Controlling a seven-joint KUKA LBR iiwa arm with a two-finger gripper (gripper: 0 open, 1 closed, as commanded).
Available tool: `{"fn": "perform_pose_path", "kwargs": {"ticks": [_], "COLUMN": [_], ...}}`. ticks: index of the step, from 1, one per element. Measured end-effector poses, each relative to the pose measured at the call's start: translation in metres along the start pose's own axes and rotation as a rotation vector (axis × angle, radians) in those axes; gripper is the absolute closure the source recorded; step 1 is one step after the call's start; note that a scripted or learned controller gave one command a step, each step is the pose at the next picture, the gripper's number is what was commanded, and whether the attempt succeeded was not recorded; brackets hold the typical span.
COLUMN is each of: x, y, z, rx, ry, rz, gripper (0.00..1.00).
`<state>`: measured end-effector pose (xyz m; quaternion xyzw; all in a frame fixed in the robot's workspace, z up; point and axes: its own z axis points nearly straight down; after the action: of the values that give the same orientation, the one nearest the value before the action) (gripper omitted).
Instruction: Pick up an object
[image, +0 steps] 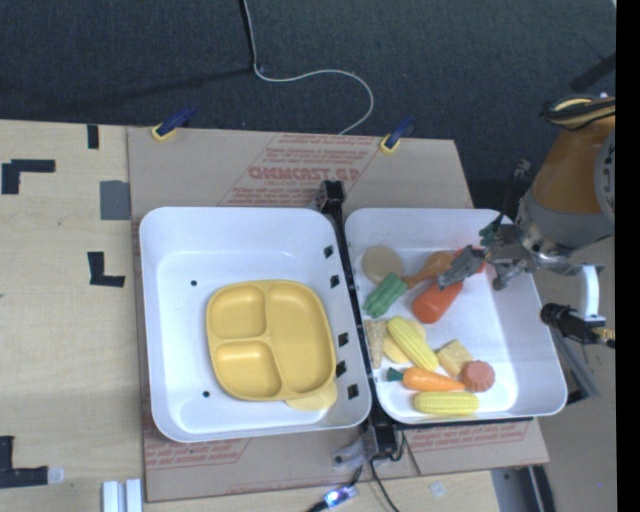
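Note:
The right bin (530, 330) holds several toy foods. A red-orange piece (437, 301) lies near the bin's middle, with an orange piece (431, 268) just above it. Left of them are a green vegetable (385, 294) and a beige round piece (381, 263). Lower down lie a corn cob (413, 344), a pale yellow block (456, 356), a carrot (432, 380), a second corn cob (446, 403) and a reddish round piece (479, 375). My gripper (468, 264) hangs low over the bin's upper right part, right beside the orange and red-orange pieces.
The left bin (170, 300) carries a yellow divided plate (270, 337). The arm's grey body and orange band (575, 180) stand over the right bin's far right corner. A white cable (320, 75) lies on the dark surface behind the bins.

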<state>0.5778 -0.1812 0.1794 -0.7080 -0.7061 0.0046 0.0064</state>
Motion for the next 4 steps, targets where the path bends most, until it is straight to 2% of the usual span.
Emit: {"fn": "perform_pose_path", "kwargs": {"ticks": [1,3,4], "x": [0.0,0.009,0.009], "y": [0.003,-0.004,-0.003], "z": [-0.009,0.098,0.083], "rx": [-0.014,-0.014,-0.017], "ry": [-0.003,-0.004,-0.003], "rz": [-0.004,-0.005,-0.005], "gripper": [0.0,0.0,1.0]}}
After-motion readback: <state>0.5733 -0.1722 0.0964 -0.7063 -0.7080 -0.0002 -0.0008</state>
